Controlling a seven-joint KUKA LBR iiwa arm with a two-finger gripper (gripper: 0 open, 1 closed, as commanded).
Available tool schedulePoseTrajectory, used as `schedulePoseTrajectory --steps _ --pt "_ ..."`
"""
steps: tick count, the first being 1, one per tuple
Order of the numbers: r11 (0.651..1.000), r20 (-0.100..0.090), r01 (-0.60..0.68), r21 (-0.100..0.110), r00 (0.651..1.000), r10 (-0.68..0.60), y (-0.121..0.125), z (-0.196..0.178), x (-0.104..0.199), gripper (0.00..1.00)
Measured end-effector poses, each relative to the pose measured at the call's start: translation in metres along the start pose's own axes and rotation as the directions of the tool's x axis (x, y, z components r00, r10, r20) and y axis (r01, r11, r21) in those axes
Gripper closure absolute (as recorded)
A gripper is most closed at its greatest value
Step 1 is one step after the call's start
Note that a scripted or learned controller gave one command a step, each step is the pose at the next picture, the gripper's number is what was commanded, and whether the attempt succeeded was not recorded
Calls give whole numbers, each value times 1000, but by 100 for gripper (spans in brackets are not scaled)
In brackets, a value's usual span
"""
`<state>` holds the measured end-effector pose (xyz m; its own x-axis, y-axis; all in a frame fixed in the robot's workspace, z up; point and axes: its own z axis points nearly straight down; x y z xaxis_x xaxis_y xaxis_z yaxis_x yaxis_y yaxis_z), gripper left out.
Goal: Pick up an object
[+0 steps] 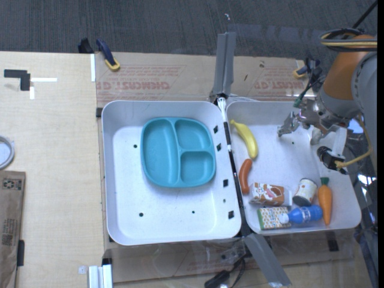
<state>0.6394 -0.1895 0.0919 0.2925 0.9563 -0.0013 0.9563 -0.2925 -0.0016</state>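
Over rt bin (354,218) far edge, hand (287,129) w/ fingers apart, nothing betw; banana (246,138) nearby.

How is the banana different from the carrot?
The banana is yellow; the carrot is orange with a green top. The banana curves, while the carrot is straight and tapers to a point. The banana lies near the bin's left wall, toward the back; the carrot lies along its right side, toward the front. Both are toy foods in the right bin, lying flat, untouched by the gripper.
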Motion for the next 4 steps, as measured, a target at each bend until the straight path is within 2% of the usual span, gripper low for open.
schedulePoseTrajectory --steps 1,2,3,4 --pt "1000 2 4 0 1000 -4 0 -9 0 100" --pt "898 1 441 -4 898 -441 -11 -72 -13 100" --pt "898 1 440 -5 898 -440 -10 -72 -13 0" --pt "852 0 524 -2 852 -524 -46 -22 -39 0"
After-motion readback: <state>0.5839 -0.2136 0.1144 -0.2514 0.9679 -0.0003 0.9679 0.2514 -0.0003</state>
